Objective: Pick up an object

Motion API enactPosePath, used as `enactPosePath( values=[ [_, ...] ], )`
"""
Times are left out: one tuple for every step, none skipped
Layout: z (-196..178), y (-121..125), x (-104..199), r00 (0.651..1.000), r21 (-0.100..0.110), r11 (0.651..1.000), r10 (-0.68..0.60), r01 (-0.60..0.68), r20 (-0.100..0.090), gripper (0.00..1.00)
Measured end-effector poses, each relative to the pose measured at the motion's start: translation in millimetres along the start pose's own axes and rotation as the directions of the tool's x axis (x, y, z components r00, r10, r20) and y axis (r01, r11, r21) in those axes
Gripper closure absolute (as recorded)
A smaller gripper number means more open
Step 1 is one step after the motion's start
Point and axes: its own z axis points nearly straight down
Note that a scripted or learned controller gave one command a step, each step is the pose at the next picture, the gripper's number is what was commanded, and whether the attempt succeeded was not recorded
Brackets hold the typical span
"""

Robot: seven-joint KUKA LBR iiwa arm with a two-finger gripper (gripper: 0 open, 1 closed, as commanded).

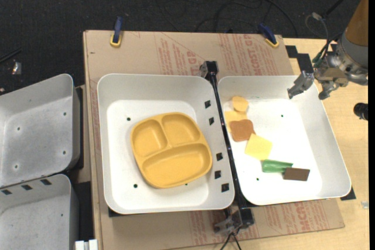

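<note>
Your end effector (pixel 310 85) hangs spread wide and empty over the right white bin's (pixel 328 143) far corner — the small flat yellow square block (pixel 258 147) lies mid-bin, well apart, so you need to descend.

Two white bins sit on a tan cardboard-covered counter (pixel 158 50) printed with faded red lettering. The left bin (pixel 111 126) holds a yellow-orange divided plate (pixel 171 149); the right bin (pixel 316 143) holds a pale orange round piece (pixel 239 104), a brown square (pixel 241 129), a yellow square (pixel 258 147), a green piece (pixel 273 165) and a dark brown block (pixel 296 174). The gripper (pixel 310 86) looks grey, though it is small and blurred.
</note>
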Motion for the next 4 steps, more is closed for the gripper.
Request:
enactPosePath(
  values=[
    [-9, 3, 1, 1.0, -0.013, 1.0, -0.003, 0.003, 0.003, 0.0],
    [42, 12, -3, 1.0, -0.01, 1.0, -0.003, 0.003, 0.002, 0.0],
    [88, 19, 2, 1.0, -0.01, 1.0, -0.006, 0.006, 0.002, 0.0],
    [142, 19, 3, 1.0, -0.01, 1.0, -0.006, 0.006, 0.002, 0.0]
  ],
)
